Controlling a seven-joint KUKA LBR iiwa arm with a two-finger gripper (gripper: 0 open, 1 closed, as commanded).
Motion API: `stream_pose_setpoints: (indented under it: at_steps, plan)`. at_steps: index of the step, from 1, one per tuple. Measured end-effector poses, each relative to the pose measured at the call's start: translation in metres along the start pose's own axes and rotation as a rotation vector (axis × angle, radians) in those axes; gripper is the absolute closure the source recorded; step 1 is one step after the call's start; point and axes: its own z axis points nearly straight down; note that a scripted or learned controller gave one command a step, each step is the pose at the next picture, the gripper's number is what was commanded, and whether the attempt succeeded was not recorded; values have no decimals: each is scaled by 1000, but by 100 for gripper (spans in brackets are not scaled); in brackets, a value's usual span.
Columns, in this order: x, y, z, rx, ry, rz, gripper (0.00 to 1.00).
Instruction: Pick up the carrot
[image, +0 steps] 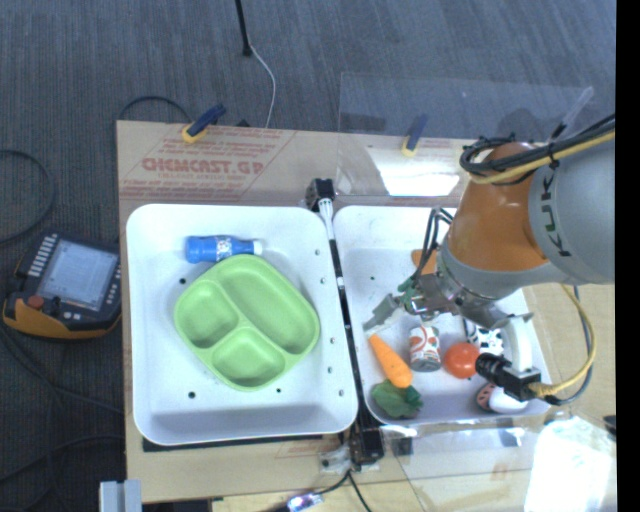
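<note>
Arm: the grey arm with the orange band (510, 215) is reaching in over the right white plastic bin (375, 235), covering that bin's far and middle ground.

Left white plastic bin (150, 330): lying just beside the right bin, the two rims meeting along a dark centre strip.

Green three-compartment plastic plate (247, 320): sitting in the left bin, well apart from the right bin's contents, tilted so one corner is pointing toward the right bin.

Gripper (405, 300): the two-finger gripper is hanging inside the right bin, near its left wall, with the metal fingers (382, 313) spreading apart and nothing lying between them.

Orange plastic carrot with a green leafy top (390, 362): lying in the right bin's near left corner, slanting, its orange tip pointing up toward the gripper and its green top (397, 398) resting against the bin's near wall. The carrot is sitting just below the fingers and apart from them.

Blue bottle with a white cap (222, 247): lying on its side in the left bin, beyond the green plate, cap pointing toward the right bin.

Small red-and-white can (425, 347): standing in the right bin, just beside the carrot.

Small red-orange round fruit (461, 361): resting in the right bin, just beside the can, on the side away from the carrot.
</note>
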Motion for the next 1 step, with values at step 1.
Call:
stream_pose_setpoints:
  at_steps: [1]
  plan:
    - [21, -25, -1, -3, 0, 40, 0]
